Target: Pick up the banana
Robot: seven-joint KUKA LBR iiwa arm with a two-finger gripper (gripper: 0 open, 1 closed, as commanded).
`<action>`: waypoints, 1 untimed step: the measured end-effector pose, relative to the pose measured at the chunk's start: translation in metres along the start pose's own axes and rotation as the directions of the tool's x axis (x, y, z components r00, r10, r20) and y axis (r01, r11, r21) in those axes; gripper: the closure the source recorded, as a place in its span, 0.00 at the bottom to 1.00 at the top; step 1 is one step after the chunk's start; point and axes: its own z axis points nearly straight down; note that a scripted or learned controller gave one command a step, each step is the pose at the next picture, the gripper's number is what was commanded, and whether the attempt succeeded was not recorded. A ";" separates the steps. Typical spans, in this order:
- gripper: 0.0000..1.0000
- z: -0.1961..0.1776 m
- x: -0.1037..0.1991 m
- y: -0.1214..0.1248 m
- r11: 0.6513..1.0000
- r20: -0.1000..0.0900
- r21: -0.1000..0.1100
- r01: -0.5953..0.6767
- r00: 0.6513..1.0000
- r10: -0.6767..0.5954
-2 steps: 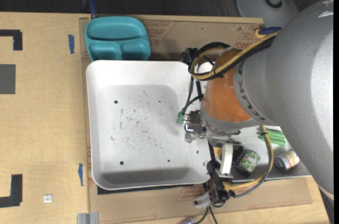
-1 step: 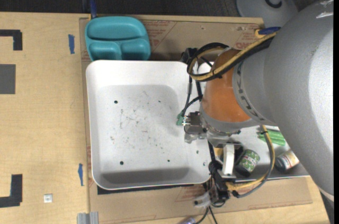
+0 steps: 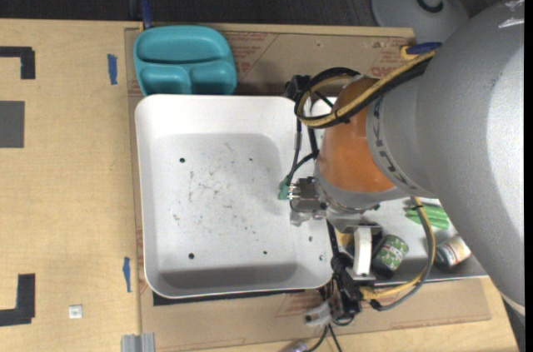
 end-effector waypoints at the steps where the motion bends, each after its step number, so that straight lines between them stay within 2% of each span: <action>1: 1.00 0.000 -0.002 -0.001 0.997 0.002 0.003 0.078 0.997 -0.078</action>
